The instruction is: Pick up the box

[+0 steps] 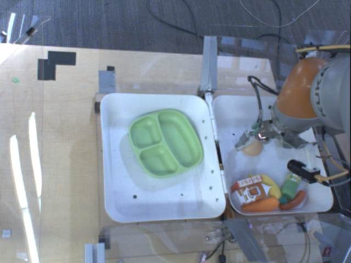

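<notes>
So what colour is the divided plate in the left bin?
Light green, clearest in the camera view.

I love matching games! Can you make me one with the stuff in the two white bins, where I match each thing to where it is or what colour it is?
Things:
1. divided plate
2. box
3. carrot
4. gripper

Clues:
A. orange, lying at the right bin's near edge
B. green, in the left bin
C. above the middle of the right bin
D. red and white, just above the carrot

Pairs: 1-B, 2-D, 3-A, 4-C
</notes>
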You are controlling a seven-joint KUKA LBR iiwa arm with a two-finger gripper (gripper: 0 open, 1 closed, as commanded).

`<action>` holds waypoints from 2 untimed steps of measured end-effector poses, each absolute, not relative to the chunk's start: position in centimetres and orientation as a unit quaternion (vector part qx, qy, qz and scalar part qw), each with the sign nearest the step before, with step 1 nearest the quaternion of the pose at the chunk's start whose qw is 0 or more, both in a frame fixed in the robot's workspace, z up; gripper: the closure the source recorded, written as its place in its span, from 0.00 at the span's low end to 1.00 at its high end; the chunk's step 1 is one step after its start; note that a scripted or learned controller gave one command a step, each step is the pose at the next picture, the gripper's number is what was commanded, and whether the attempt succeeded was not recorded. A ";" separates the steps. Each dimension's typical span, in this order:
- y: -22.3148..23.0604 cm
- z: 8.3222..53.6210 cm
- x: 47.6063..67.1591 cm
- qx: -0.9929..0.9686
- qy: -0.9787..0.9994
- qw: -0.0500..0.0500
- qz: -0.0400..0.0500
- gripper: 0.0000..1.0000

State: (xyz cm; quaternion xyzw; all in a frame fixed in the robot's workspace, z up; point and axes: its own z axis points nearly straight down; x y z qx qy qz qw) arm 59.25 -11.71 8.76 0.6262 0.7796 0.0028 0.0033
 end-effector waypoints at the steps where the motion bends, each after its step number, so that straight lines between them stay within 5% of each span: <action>1: -11.5 8.6 67.1 0.658 0.753 0.004 0.002 0.00; 2: -10.2 8.7 63.6 0.650 0.760 0.004 0.002 0.00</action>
